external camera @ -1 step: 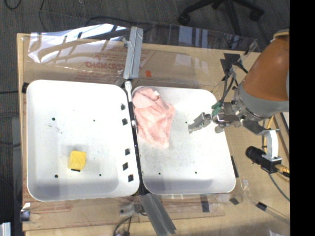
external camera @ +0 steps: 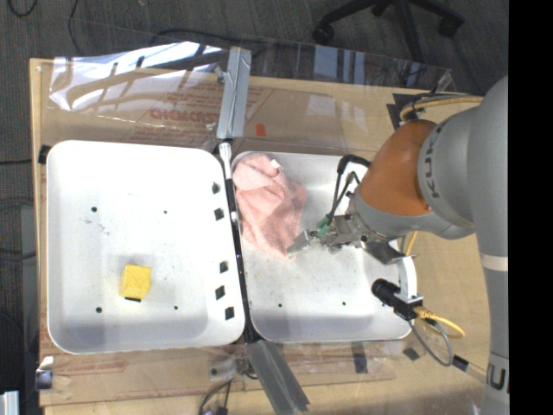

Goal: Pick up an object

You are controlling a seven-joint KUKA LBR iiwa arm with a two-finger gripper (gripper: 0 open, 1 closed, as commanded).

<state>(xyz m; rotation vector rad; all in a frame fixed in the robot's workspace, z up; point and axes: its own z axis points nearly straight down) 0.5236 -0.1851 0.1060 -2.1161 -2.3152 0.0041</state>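
1. Camera view: the gripper (external camera: 304, 242) sits low in the right bin (external camera: 346, 318), its metal tip at the right edge of the pink cloth (external camera: 266, 204). Whether the jaws stand wide or narrow I cannot tell, since the wrist hardware hides them from above, and no object is visibly between them.
2. The pink cloth lies crumpled in the upper left part of the right bin, close to the divider between the 2 bins. Its lower right edge is just beside the gripper tip; whether they touch is not clear.
3. Behind the gripper, the wrist carries green and black fittings and dark cables, and the orange band (external camera: 399, 173) sits above it. The grey arm (external camera: 471, 171) comes in from the right side of the view over the bin's right rim.
4. The left bin (external camera: 86, 188) holds a small yellow block (external camera: 136, 282) in its lower left part, well apart from the gripper and the cloth.
5. Both white bins rest side by side on a brown bench (external camera: 346, 102), with clear plastic sheeting (external camera: 130, 80) along the far edge.
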